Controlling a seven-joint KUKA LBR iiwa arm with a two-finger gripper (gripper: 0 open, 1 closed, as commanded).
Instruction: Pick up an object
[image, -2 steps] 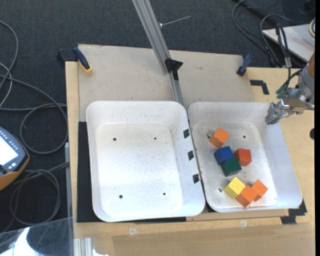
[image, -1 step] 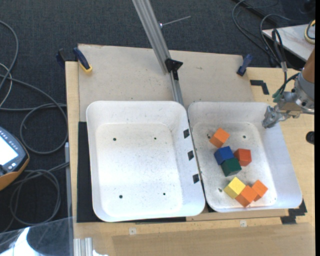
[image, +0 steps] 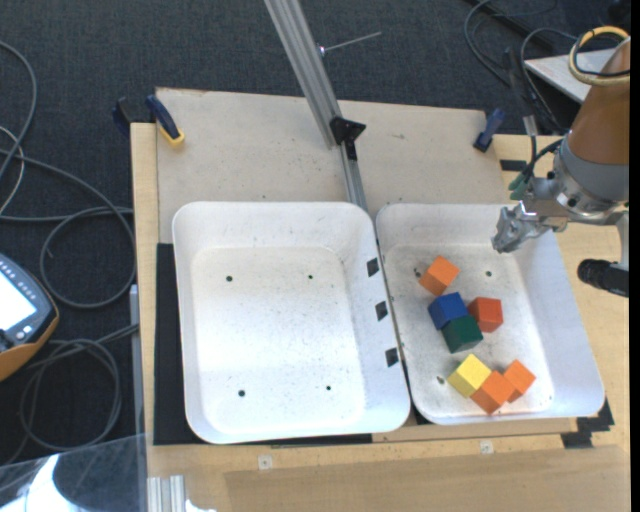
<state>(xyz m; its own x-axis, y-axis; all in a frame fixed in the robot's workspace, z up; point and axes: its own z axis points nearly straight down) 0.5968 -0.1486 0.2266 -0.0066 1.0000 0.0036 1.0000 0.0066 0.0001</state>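
You have the arm reaching in from the right, with its gripper poised over the right bin near that bin's far right corner. You cannot tell how far the hand is open, and no object shows in its grasp.

All the blocks lie in the right bin. An orange block sits closest to the gripper, toward the middle of the bin's far half. Just nearer the front, a blue block touches a dark green block, and a red block stands just beside those two on their right. Near the bin's front edge, a yellow block rests against two more orange blocks that crowd together toward the front right corner.

The left bin sits alongside, the two bins meeting along their inner rims. A slanted metal rail crosses the bench's far side, ending above that seam.
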